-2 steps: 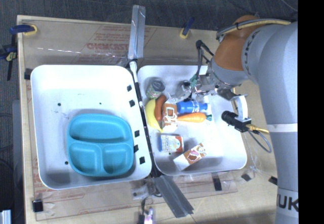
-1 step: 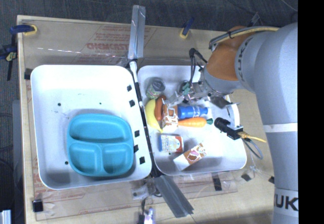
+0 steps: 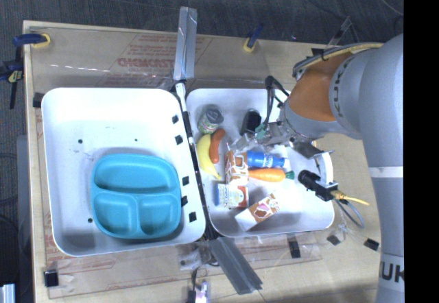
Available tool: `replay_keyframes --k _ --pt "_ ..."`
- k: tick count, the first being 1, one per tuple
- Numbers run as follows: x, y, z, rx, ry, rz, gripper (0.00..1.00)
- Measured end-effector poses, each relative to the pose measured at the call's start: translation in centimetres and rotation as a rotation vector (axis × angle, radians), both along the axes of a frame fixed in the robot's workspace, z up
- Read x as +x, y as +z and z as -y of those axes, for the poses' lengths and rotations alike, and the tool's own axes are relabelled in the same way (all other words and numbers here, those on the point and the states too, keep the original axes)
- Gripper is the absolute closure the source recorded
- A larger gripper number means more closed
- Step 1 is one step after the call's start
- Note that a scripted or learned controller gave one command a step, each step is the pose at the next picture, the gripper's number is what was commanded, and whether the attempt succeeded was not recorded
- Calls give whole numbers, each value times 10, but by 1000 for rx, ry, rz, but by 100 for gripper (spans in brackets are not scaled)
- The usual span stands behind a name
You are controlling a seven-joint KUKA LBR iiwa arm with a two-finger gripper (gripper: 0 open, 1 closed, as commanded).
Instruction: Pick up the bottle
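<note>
Hand (image 3: 264, 136) above the bottle (image 3: 266, 160) — its grip too cluttered to tell.

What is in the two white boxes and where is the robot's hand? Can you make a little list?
left bin: blue tray with three sections
right bin: blue bottle, banana, carrot, small cartons, a can
gripper: over the right bin, just above the bottle
bottle: lying on its side next to the carrot
</note>
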State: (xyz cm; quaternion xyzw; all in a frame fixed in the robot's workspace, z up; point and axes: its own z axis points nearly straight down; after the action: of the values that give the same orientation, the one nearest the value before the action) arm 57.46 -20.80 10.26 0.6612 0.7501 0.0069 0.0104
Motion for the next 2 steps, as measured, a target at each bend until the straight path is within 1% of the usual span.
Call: replay_keyframes --k 2 --pt "-75 1 3 -7 -16 15 0"
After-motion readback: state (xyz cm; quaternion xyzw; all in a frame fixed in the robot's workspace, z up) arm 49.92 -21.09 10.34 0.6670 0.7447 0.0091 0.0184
